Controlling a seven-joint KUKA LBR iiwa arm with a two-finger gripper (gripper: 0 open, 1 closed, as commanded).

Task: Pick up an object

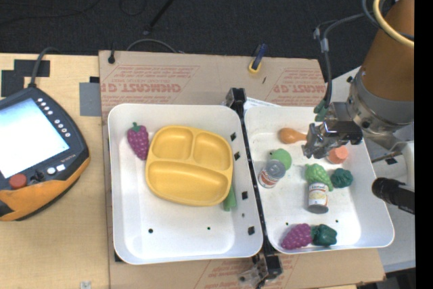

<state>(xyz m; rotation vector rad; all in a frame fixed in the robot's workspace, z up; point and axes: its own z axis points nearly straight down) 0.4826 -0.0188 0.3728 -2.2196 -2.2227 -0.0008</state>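
My gripper [316,143] hangs over the upper middle of the right bin [379,230], reaching in from the right. An orange carrot-shaped toy [291,136] lies just to its left. A salmon-coloured piece [338,154] sits close on its right. Below it are a light green leafy toy [316,173] and a dark green one [342,178]. A green apple [280,159] and a tilted tin can [270,174] lie further left. A small upright jar [317,197] stands lower down. I see nothing held in the gripper.
Purple grapes [296,236] and a green toy [325,235] lie at the right bin's front edge. The left bin [176,240] holds a yellow divided plate [189,164], purple grapes [137,140] and a green piece [231,199]. A tablet [34,145] lies far left.
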